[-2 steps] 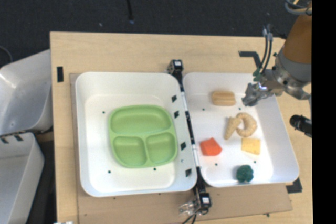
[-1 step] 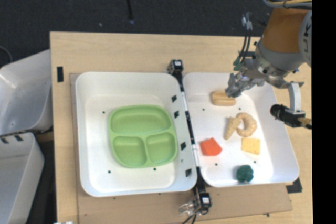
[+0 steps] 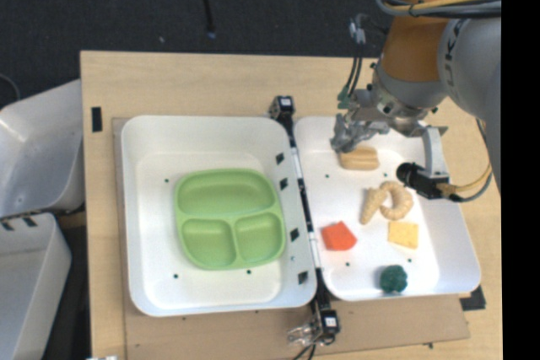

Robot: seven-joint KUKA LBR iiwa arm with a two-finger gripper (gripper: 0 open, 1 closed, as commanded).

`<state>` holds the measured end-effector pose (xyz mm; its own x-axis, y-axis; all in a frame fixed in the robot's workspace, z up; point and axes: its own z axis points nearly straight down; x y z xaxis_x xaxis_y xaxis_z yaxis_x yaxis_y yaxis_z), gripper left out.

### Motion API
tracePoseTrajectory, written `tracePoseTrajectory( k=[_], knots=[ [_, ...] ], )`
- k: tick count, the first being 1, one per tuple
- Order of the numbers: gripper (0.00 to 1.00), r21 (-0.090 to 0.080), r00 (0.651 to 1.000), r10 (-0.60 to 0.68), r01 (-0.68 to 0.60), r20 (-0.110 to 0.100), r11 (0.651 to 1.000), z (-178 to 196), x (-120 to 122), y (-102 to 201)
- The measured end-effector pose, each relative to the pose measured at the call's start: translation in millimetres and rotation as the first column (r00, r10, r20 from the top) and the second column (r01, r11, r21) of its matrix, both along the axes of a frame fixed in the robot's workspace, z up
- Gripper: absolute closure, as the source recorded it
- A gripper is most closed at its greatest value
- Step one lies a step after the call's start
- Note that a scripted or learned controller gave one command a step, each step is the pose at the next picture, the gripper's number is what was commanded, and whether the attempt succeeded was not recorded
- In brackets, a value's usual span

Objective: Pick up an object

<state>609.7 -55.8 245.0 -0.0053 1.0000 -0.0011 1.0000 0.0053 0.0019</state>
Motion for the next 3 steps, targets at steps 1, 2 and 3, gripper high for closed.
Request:
tracePoseTrajectory(
  k=[1, 2, 3],
  knots=[
    [1.0, 0.002, 1.0, 0.001, -0.001, 0.001, 1.0, 4, 22, 42],
    [1.0, -0.001, 1.0, 0.004, -0.004, -0.003, 1.0, 7, 38, 80],
    [1.0, 0.001, 1.0, 0.0, 0.0, 0.0, 1.0, -5, 49, 135]
  ],
)
